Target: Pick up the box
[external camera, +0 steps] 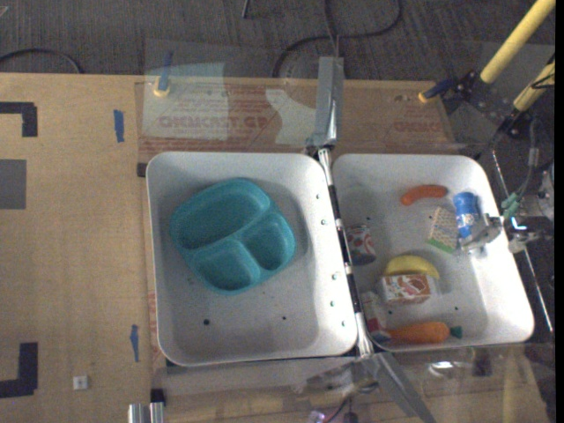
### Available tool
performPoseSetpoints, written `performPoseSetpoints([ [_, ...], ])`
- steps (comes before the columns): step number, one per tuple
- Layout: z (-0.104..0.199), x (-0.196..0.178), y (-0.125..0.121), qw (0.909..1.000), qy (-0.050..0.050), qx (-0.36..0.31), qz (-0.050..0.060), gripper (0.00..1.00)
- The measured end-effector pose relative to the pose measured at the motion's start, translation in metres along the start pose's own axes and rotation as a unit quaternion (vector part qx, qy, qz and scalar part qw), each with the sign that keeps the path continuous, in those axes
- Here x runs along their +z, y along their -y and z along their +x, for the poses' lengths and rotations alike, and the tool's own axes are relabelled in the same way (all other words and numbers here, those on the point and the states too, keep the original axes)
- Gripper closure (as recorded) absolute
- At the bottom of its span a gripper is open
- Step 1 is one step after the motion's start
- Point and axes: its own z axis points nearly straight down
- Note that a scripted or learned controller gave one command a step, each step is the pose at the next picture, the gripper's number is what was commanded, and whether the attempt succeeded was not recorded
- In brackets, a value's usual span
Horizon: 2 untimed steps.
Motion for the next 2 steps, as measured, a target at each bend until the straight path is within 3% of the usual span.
performPoseSetpoints([
  [1, 0.042, 0.081, -0.085, 0.9995, 0.001, -0.032, -0.001, 0.00],
  [2, 0.004, 0.135, -0.135, 0.9882, 0.004, -0.152, -0.012, 0.00],
])
